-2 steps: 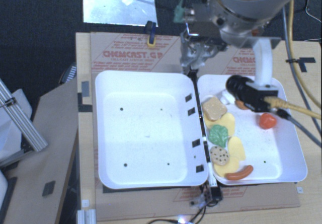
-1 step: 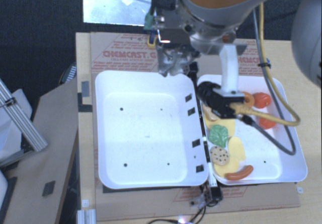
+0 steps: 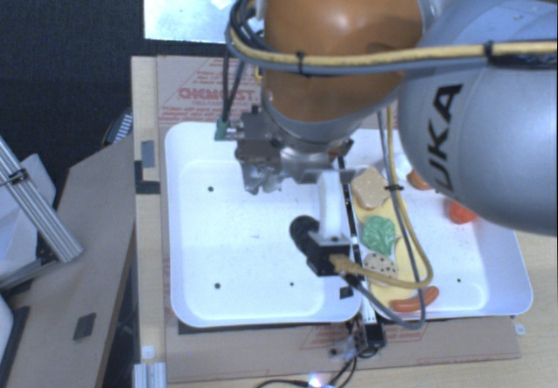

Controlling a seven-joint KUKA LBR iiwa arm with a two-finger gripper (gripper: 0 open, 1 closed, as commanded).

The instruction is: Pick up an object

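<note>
Presently the claw (image 3: 261, 170), a grey metal assembly under the arm's wrist, sits low over the back of the left shallow white plastic bin (image 3: 200, 238), near that bin's rear wall. Its tips are hidden in shadow beneath the wrist body, so whether it is open, closed or gripping anything cannot be told. Directly above it the large orange dome of the arm (image 3: 340, 29) covers much of the upper middle of the view, with the grey KUKA-lettered arm link (image 3: 475, 116) running off to the right. A yellow cable (image 3: 384, 53) crosses the dome, and a further cable loop hangs down over the divider between the bins.

No loose item is seen on the left bin's bare floor near the claw. The candidate objects lie in the right shallow white plastic bin (image 3: 497, 282), close to the divider: a tan bread-shaped piece (image 3: 368, 188), a green leaf-shaped piece (image 3: 379, 232) just in front of it, a pale speckled piece (image 3: 380, 265) in front of that, and an orange sausage-shaped piece (image 3: 412, 299) by the front wall. A small orange-red object (image 3: 461, 213) lies further right, partly under the arm link. Both bins rest on a brown cardboard sheet (image 3: 187, 94) on the surface.
</note>
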